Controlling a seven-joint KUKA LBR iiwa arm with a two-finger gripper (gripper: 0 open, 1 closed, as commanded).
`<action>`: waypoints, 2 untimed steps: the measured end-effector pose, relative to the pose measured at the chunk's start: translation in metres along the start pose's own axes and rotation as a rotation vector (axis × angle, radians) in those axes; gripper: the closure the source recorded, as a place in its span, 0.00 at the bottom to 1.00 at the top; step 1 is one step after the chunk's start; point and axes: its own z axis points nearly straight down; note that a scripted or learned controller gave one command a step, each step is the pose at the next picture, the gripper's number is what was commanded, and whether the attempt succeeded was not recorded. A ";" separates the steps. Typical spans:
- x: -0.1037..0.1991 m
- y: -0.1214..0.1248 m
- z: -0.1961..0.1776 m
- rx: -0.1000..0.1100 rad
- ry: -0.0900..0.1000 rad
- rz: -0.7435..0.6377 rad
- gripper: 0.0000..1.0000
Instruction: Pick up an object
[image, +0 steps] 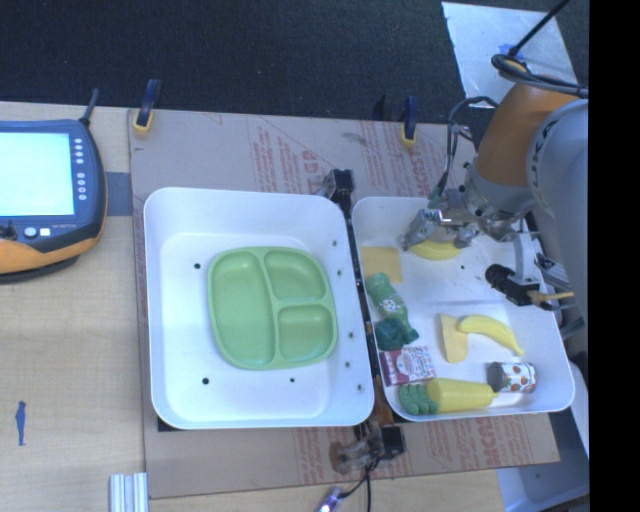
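Note:
My gripper (440, 236) is low in the far end of the right bin (560, 395). Its two grey fingers (414, 239) stand apart, one on each side of a small yellow rounded piece (437, 251) that lies on the bin floor. The piece reaches almost from one finger to the other, and the gripper looks open around it. Nearer the front lie a yellow banana (488, 331), a pale yellow wedge (455, 346), a small spotted can (513, 377), a corn cob (452, 395), a red and white packet (408, 364), a green vegetable (389, 311) and a yellow square (381, 263).
The left bin (170, 400) holds a green divided plate (272, 305). A teach pendant (45, 195) lies on the bench at the far left. Clamps (146, 105) sit along the cardboard's far edge.

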 end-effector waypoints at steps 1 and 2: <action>-0.001 0.001 -0.012 -0.001 -0.002 -0.002 1.00; 0.143 -0.015 -0.100 0.008 0.004 -0.003 1.00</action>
